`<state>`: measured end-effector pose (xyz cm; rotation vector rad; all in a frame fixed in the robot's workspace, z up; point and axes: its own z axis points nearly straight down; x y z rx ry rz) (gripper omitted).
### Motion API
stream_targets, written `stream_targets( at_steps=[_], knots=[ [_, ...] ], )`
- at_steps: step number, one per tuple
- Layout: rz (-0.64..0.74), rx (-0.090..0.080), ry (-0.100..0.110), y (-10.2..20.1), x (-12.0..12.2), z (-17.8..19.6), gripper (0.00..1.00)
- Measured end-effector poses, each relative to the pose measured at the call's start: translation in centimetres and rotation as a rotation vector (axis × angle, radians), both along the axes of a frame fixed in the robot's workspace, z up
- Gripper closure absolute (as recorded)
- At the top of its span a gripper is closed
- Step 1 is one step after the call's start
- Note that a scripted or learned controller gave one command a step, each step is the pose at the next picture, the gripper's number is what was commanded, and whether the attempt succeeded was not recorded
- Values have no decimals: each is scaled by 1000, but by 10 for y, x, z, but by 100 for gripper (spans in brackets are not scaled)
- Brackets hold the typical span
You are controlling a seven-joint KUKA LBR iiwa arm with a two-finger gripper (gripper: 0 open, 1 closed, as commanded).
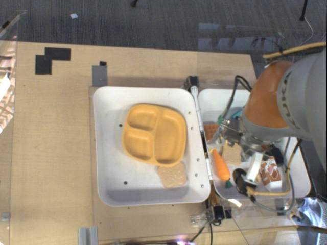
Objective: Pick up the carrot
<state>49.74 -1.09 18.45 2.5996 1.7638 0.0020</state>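
Apparently, carrot (220,166) just beside jaws.

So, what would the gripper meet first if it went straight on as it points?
Probably the carrot in the right bin, under the gripper, or the bin floor beside it; depth is unclear.

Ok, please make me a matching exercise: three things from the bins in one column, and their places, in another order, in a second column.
1. carrot
2. yellow plate
3. bread slice

A. middle of the left bin
B. left bin, beside the plate, toward the view's bottom
C. right bin, by the edge nearest the left bin

Pairs: 1-C, 2-A, 3-B
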Motion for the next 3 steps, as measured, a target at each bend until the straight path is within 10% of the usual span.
stream_targets(
  at_steps=[3],
  knots=[
    [0,0,0,0,0,0,0]
  ],
)
